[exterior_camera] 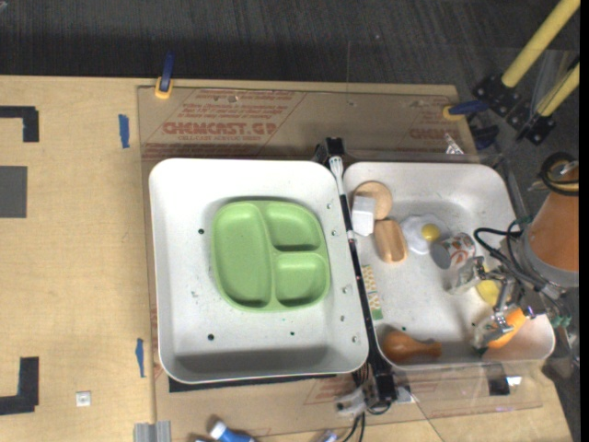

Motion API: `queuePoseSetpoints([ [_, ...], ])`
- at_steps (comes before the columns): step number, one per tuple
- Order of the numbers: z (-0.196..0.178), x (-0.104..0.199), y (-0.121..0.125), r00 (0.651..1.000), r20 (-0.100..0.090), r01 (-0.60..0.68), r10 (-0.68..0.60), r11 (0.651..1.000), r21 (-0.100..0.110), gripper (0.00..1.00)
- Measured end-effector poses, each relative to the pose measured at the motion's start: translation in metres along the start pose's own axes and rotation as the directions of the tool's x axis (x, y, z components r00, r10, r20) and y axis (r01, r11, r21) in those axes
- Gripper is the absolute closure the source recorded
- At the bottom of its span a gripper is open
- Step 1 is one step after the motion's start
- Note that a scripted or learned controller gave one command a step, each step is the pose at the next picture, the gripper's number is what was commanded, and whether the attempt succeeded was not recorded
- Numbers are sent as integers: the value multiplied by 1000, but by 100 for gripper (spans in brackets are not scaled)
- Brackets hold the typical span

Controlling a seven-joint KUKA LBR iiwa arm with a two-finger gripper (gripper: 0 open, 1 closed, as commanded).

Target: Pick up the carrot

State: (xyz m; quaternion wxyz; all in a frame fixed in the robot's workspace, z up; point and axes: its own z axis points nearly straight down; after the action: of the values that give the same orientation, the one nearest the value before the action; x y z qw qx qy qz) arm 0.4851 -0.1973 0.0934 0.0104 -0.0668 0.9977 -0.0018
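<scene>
In the right bin's (433, 178) near corner, the hand (498, 325) grips the carrot (508, 328).

A green divided plate (271, 253) lies in the middle of the left white bin (175, 274); the right white bin (405, 307) holds a tan bread-like piece (388, 240) near its upper left, with a white block (363, 221) just beside it; a small yellow item (430, 232) sits near them; a brown, drumstick-shaped piece (409, 344) lies along the near edge.
</scene>
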Motion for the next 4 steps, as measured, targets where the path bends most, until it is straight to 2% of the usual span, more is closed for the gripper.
queuePoseSetpoints([
  [1,5,-8,-20,982,-4,-187,187,982,-3,0],
  [2,4,1,2,972,-4,-237,237,972,2,0],
  [3,-9,-5,1,970,17,-242,242,970,2,100],
  [4,-8,-5,1,970,16,-242,242,970,1,0],
])
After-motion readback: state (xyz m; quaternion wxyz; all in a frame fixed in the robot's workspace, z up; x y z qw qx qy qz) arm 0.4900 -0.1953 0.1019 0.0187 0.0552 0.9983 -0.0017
